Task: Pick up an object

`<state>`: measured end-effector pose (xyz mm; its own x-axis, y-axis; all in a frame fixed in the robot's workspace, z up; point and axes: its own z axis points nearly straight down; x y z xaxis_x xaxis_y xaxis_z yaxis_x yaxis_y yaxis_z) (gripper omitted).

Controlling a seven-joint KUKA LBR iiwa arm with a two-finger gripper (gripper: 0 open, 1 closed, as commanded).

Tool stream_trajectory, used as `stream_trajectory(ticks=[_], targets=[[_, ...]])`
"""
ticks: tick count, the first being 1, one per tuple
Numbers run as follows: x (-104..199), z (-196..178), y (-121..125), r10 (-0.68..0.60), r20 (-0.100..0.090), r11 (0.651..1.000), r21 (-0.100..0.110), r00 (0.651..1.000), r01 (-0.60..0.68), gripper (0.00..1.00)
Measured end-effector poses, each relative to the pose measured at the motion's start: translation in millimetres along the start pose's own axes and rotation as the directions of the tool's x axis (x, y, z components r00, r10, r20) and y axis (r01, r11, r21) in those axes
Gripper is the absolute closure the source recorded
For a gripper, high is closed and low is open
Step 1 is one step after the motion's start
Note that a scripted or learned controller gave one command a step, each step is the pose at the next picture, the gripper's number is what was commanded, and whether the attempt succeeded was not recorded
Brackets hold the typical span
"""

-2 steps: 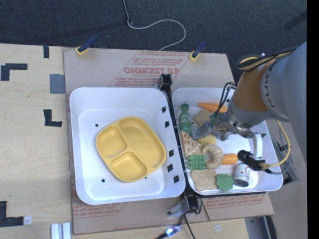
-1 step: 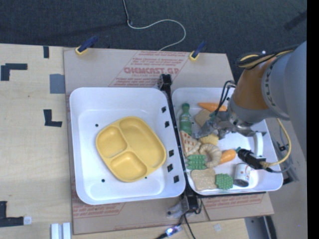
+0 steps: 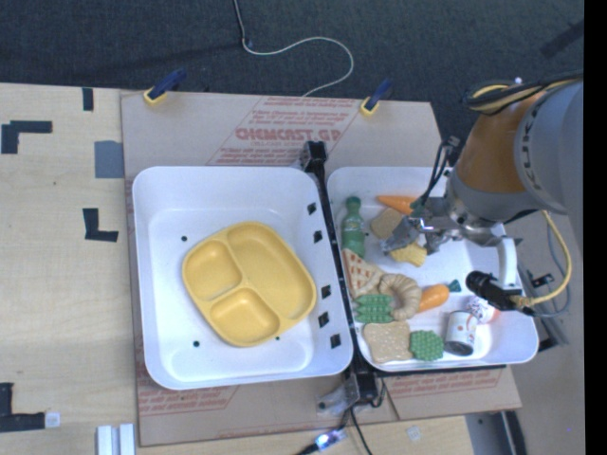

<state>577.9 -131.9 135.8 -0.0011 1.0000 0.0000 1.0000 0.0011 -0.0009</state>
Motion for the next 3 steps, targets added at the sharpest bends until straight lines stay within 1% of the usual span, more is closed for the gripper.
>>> stream_trajectory(ticks=[1, 2, 3], targets=[[-3, -60, -3, 0.000, 0.001, 1.000, -0.002, 1.000, 0.000, 1.00], [-3, -88, -2, -0.001, 0.000, 1.000, 0.000, 1.000, 0.001, 1.00], [62, -85, 4, -0.007, -0.003, 1.000, 0.004, 1.000, 0.007, 1.00]])
